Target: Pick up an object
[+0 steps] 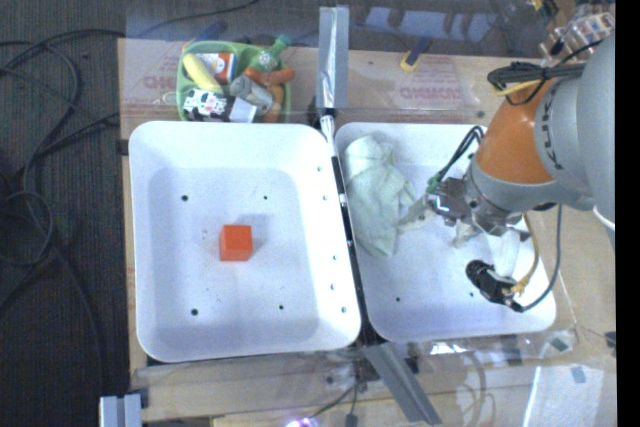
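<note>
Currently two white bins side by side — left bin (pixel 160 215) has an orange cube (pixel 236 242) mid-floor, right bin (pixel 420 315) holds a crumpled pale cloth (pixel 375 190), gripper (pixel 440 212) low just beside it — can't tell its grip state.

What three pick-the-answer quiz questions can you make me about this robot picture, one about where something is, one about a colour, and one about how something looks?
1. Where is the small block?
A. in the left bin
B. in the right bin
C. on the floor

2. What colour is that block?
A. blue
B. orange
C. green

3. How does the pale cloth lie?
A. folded into a neat square
B. rolled into a tight tube
C. crumpled in a heap

Answers:
1. A, it sits alone on the floor of the left bin.
2. B, it stands out orange against the white.
3. C, it lies bunched and wrinkled in the right bin, beside the gripper.
</note>
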{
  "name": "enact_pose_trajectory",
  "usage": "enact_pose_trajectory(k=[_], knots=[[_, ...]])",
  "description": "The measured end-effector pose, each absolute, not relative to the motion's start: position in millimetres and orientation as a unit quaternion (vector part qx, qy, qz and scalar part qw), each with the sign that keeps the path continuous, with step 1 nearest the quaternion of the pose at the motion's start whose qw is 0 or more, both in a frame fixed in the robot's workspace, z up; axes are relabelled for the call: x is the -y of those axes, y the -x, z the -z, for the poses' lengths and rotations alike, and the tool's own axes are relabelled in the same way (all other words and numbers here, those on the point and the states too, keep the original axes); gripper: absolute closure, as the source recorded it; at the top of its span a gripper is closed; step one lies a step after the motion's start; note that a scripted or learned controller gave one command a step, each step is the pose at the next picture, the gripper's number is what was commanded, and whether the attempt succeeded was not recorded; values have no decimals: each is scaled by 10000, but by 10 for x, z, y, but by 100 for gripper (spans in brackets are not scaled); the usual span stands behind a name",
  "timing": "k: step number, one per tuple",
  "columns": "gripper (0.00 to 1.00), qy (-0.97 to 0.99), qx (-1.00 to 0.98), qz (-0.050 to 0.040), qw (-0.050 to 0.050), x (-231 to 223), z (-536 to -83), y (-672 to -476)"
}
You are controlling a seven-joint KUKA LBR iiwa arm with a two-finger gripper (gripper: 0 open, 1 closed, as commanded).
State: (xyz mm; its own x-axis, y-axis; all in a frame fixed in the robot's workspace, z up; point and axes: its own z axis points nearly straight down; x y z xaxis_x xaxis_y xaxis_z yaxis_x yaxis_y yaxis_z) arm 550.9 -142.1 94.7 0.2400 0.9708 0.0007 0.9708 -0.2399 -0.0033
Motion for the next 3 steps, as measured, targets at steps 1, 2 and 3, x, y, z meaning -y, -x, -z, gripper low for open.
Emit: enact_pose_trajectory(k=[1,2,3], knots=[[0,8052,5930,-6,4,1911,-937,-5622],[0,8740,4859,-27,-2,1995,-2217,-5449],[0,9092,4164,-32,21,1024,-1049,-5748]])
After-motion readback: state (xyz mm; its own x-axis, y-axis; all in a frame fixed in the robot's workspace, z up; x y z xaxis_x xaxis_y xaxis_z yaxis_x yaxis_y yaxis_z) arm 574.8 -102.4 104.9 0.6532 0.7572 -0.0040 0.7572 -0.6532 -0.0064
